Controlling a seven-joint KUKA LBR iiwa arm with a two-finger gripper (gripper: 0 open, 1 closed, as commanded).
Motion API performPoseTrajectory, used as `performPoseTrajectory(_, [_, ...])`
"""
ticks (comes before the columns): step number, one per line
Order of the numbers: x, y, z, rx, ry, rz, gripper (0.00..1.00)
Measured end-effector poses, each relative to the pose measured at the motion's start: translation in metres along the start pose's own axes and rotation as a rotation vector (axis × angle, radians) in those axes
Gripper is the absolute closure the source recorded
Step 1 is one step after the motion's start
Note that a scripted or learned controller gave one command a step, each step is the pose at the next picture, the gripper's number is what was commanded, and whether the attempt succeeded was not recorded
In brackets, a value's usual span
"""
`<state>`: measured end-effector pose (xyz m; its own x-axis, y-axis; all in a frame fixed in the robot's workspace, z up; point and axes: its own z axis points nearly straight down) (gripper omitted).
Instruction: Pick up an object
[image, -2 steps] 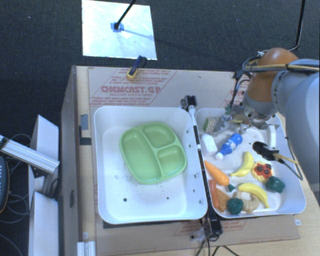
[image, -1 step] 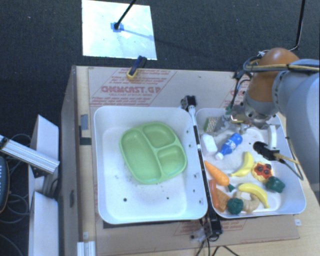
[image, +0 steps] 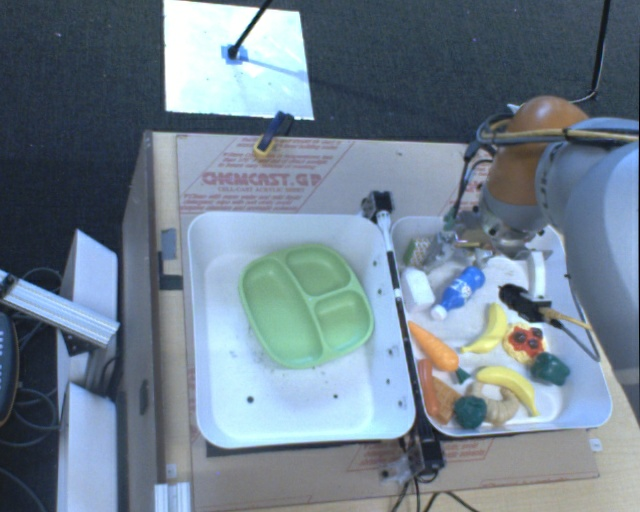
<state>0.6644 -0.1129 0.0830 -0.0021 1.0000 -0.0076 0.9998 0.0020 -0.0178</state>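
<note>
well, from my seat the jaws hang over the right bin's far corner, spread unclear, perhaps just up-left of the blue bottle, which lies slanting toward them.

In the right-hand bin, a blue bottle with a white label lies tilted near the far end, a white bottle just beside it. Two yellow bananas lie nearer, one mid-bin, the other curved along the near side, beside an orange carrot.
</note>
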Motion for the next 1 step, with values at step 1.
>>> performPoseTrajectory(1, [0.0054,-0.0005,0.0001,0.002,-0.003,0.001,0.00])
